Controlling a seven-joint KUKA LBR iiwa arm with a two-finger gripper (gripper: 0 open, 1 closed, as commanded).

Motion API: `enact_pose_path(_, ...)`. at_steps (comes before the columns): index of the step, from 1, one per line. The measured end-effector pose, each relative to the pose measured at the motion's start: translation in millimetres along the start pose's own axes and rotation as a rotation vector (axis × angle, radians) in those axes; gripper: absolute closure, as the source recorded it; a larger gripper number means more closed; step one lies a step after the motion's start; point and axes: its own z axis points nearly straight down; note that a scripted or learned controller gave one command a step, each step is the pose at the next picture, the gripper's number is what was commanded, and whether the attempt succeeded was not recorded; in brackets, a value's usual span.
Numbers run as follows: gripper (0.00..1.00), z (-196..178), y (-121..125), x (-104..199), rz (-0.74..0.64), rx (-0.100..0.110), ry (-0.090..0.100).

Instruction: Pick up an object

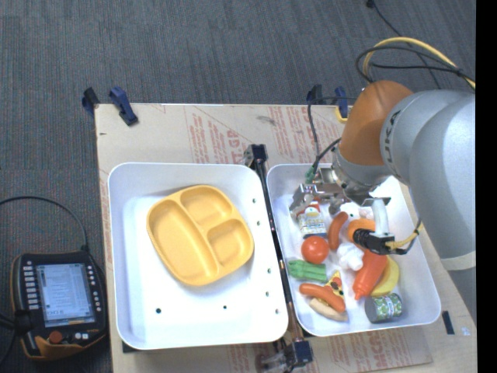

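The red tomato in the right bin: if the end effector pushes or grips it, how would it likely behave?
The tomato looks round and smooth, so it would probably roll when nudged. It appears to be glossy toy food, likely light and somewhat slippery. The green piece and the small bottle lie close by, so it may bump them.

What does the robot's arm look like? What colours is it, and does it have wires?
The robot's arm is fat, round and smooth, mostly light grey, with a shiny orange band above the wrist. Yellow and black cables loop over the top of it. Its metal gripper is silvery, with small dark parts and thin wires.
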Motion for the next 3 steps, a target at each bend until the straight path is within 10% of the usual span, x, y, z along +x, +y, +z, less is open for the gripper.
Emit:
enact_pose_path(1,1.00,-7,0,0,0.000,0.004,0.001)
enact_pose_path(2,1.00,-129,-52,25,-0.001,-0.004,-0.001)
enact_pose_path(3,1.00,-98,-108,4,0.003,-0.001,0.000)
